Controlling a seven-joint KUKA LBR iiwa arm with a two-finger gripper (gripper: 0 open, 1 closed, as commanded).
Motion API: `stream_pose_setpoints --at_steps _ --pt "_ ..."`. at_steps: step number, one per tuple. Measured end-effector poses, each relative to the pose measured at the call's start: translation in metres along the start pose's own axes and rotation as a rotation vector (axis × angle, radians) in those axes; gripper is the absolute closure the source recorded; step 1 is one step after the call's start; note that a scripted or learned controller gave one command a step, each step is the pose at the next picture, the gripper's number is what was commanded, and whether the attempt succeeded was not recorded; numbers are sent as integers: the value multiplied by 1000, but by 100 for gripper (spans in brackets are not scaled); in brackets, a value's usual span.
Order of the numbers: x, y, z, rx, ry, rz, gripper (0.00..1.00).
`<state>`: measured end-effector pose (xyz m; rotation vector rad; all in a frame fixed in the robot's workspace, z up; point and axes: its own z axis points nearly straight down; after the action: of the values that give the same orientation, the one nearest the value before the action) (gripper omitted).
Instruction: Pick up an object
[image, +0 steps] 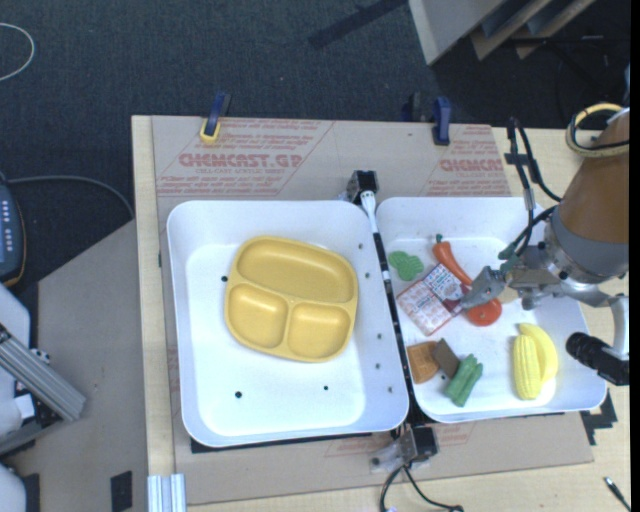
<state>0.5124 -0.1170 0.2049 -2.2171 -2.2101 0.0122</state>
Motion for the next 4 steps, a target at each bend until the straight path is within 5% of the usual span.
stream_pose_setpoints --at_steps 1,3,4 --pt "0 3 -6 -13 -2 -3 0" --pt "8 -13 97 -4 1 -2 0" --pt "10 -9 117 -20 3 -4 0"
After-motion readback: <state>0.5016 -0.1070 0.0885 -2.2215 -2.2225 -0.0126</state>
